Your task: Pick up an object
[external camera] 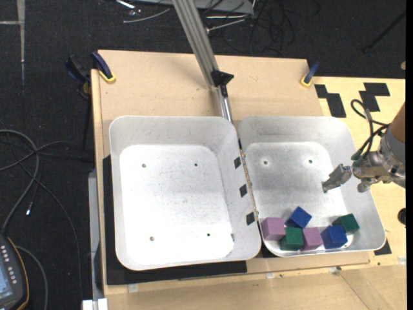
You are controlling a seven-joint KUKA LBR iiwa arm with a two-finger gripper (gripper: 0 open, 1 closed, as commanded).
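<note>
Several small blocks lie clustered along the near edge of the right bin point(290, 141): a purple block point(274, 227), a blue block point(299, 216), a green block point(294, 238), a second purple block point(313, 237), a second blue block point(334, 236) and a second green block point(349, 223). My gripper point(346, 181) hangs over the right side of this bin, above and just behind the blocks. It is open, its two fingers spread apart with nothing between them.
The left bin point(171, 189) sits beside the right one, divided from it by a shared rim with black clips point(244, 189). A metal pole point(200, 37) slants in from the back. Blue-and-yellow clamps point(103, 66) hold the wooden bench at its far corners.
</note>
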